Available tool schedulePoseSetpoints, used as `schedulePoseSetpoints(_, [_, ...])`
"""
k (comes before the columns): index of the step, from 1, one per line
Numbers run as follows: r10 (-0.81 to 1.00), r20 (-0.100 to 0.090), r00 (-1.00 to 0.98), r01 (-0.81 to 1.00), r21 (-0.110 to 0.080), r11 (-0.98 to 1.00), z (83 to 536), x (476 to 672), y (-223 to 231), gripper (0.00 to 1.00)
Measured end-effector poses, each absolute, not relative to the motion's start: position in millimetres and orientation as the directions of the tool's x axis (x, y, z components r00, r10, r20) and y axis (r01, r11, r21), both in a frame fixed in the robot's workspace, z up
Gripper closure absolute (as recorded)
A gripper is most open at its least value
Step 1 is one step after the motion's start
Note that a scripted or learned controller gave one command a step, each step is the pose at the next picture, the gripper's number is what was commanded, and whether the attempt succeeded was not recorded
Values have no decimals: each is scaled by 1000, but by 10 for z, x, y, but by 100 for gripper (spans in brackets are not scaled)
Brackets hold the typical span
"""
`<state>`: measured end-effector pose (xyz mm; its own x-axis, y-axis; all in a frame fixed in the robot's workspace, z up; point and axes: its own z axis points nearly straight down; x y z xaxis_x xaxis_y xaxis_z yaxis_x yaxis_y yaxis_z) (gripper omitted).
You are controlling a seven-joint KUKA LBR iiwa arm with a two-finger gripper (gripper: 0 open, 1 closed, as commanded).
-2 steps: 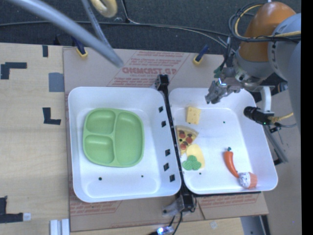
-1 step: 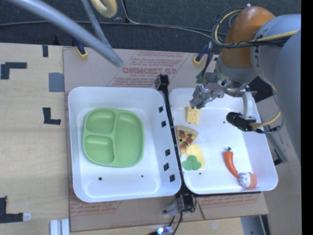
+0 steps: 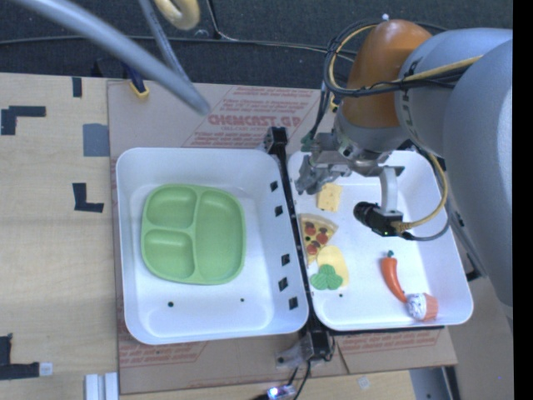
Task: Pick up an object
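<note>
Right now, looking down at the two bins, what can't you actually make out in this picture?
- Gripper, camera view: the wrist and orange band cover it from above, so its finger state is unreadable.
- Cheese slice: its upper edge sits against the gripper; contact or a gap is unclear.
- Small red and white toy at the right bin's near corner: too small to identify.
- Right bin's far right rim: hidden under the arm.

even bright overhead light, white bins [image 3: 150, 323] slightly glaring, soft shadows, foreground hoses [image 3: 100, 32] blurred
</note>
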<state>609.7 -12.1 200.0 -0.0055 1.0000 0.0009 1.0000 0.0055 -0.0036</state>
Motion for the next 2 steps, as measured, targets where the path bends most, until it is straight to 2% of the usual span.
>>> schedulePoseSetpoints(1, [1000,0,-4,1000,-4,4,2027,5814,285,100])
schedulePoseSetpoints(2, [1000,2,-7,1000,-3,7,2055,5691,858,100])
